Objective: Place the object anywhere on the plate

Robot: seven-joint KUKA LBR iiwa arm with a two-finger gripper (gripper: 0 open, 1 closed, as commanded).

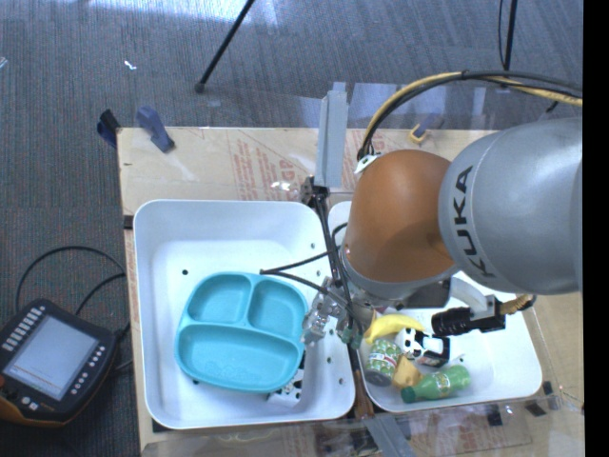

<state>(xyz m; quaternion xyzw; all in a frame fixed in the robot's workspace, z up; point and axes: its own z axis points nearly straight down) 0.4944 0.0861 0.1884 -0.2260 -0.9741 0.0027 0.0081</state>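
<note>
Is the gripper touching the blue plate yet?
Cannot tell. In the camera view the gripper sits at the blue plate's right rim, but no contact or gap shows plainly.

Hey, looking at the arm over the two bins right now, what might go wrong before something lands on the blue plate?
The hand sits over the rim between the bins, so a descent might strike that rim rather than an object. The banana, can and green bottle lie crowded in the right bin, so a grasp may nudge neighbours. The plate has raised dividers, so a dropped object could settle tilted.
</note>
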